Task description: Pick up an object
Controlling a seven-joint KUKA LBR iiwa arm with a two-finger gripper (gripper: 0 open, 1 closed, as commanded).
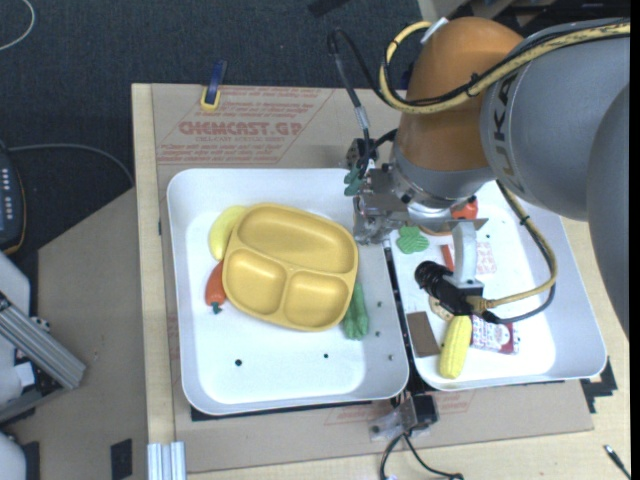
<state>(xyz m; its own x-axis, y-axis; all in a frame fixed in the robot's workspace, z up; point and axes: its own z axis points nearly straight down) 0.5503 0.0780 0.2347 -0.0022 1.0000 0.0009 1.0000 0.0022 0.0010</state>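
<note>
I cannot tell my claw's state; the small green leafy plastic toy lies just right, the nearest thing.

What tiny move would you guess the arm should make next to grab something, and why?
Probably lower a little. The gripper hangs over the divide between the two bins, with no object seen between its fingers. A green toy lies just right of it in the right bin, so nudging that way before descending looks sensible.
</note>
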